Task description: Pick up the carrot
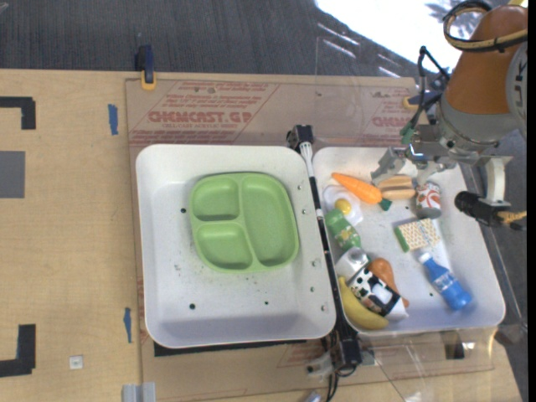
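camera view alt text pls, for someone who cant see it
A grey and orange robot arm reaches in from the right, its gripper just above the right white bin, close to an orange carrot lying among a green bottle, a blue bottle and a banana. The left white bin holds a green divided plate.

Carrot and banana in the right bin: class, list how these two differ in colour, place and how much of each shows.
The carrot is orange with a green tip; the banana is yellow. The carrot lies near the bin's far end, the banana at the near end. The carrot shows whole, while a black-and-white toy covers part of the banana. Both lie in the right bin.
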Motion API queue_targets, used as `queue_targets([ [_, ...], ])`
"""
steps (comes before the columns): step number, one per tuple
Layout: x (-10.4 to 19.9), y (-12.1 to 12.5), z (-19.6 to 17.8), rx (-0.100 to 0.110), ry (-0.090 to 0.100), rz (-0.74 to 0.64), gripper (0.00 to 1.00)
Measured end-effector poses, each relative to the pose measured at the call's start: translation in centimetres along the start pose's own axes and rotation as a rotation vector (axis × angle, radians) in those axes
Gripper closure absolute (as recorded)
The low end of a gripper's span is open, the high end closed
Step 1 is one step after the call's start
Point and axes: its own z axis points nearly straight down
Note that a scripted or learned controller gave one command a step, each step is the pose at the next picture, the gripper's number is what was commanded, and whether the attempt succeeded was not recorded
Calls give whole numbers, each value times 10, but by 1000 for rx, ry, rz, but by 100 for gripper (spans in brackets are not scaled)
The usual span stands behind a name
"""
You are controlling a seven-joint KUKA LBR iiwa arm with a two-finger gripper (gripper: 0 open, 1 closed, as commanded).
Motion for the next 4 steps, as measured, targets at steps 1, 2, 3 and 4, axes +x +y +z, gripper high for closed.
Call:
queue_targets([
  [1,5,16,112,-9,-1,247,0],
  [2,-55,50,121,55,31,449,0],
  [3,-62,44,120,33,52,437,0],
  [4,-71,44,120,55,67,247,0],
])
